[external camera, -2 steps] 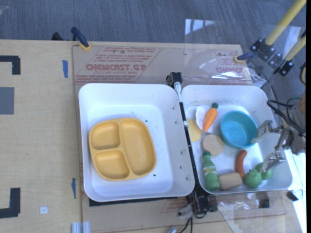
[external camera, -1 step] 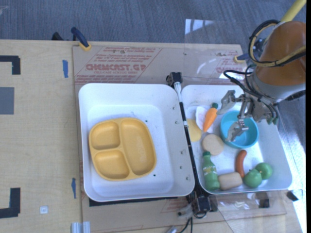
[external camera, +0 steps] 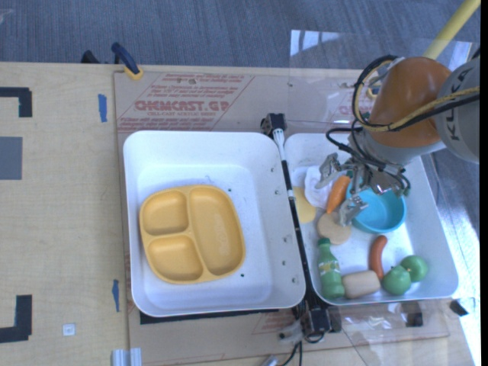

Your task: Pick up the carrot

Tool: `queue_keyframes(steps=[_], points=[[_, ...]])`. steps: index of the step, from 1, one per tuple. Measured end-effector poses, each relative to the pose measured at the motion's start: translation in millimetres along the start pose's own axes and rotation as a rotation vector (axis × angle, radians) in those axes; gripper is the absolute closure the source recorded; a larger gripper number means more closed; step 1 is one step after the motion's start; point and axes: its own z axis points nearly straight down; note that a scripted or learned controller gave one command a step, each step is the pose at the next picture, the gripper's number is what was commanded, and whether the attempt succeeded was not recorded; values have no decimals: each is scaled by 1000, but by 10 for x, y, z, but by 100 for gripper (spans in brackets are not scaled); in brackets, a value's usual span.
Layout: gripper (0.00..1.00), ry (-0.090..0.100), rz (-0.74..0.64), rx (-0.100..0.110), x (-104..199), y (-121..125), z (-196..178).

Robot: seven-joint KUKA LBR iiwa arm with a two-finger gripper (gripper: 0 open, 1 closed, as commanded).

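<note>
Gripper (external camera: 341, 191) is bracketing the slim orange carrot (external camera: 336, 192), metal fingers standing either side of it in the right white bin (external camera: 442, 239).

Fingers are spread about carrot-wide, one at the upper left and one at the lower right of the carrot, which is lying tilted near the bin's middle, toward its far edge; firm pinching is not confirmed. Slip risk is arising from the tapered shape and the slanted lie. Snag risk is coming from the round blue bowl (external camera: 379, 210) just beside the lower finger and the tan round biscuit-like piece (external camera: 333, 228) just beneath it.
</note>
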Motion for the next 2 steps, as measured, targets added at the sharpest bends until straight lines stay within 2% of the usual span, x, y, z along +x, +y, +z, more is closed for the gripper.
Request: queue_keyframes(steps=[1,2], points=[[100,-8,-1,3,-30,1,-130],[100,-18,405,0,323,-97,27]])
